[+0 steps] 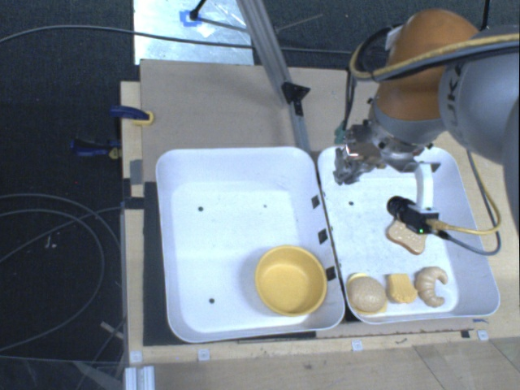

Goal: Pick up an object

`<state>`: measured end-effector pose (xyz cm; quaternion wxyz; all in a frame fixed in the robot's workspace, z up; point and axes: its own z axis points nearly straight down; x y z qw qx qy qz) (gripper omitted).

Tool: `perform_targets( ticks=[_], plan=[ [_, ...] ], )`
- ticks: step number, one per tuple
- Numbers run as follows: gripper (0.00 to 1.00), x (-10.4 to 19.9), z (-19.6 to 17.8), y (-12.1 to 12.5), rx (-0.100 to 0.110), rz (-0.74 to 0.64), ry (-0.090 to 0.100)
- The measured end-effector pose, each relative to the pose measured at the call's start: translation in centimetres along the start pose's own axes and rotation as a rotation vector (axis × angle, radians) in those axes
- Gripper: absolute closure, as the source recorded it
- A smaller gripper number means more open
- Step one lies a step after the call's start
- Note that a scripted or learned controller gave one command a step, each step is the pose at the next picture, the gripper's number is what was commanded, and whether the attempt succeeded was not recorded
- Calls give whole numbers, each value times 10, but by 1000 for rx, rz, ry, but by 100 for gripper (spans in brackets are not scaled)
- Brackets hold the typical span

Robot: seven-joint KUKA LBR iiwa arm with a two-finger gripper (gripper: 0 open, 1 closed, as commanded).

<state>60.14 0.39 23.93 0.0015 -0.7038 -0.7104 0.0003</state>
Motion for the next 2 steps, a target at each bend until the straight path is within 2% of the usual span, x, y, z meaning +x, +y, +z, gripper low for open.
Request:
perform_targets(
  ticks=[2],
  plan=[
    [100,78,20,-64,0,0,0]
  ],
)
